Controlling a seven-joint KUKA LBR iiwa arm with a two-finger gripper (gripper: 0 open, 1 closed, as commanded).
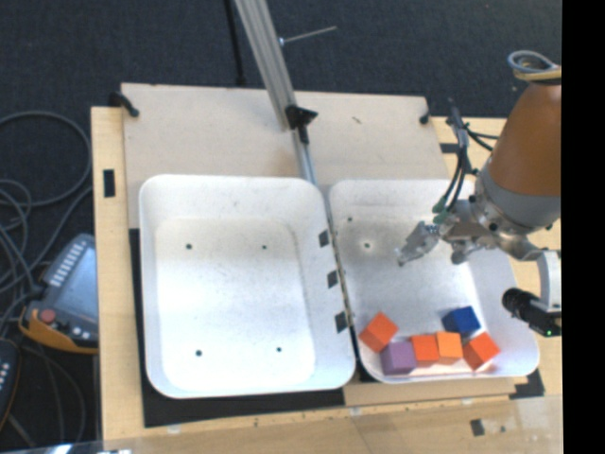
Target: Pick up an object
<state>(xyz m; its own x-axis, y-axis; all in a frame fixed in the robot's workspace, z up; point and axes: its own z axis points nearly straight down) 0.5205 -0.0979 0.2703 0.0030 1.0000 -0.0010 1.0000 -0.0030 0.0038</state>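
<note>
Tool [417, 245] is hovering over the right bin [378, 211], mid-bin, above bare floor; can't tell its opening from this angle, nothing visibly gripped. Blocks are sitting clustered at the bin's near edge: orange block [380, 331], purple block [398, 357], blue block [460, 321], more orange alongside. Left bin [236, 282] is lying beside it.

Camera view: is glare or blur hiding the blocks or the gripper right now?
Camera view: even, soft lighting; the right bin is bright but not blown out, blocks such as the blue block read clearly with faint shadows; the gripper is slightly soft, its finger state unclear.
</note>
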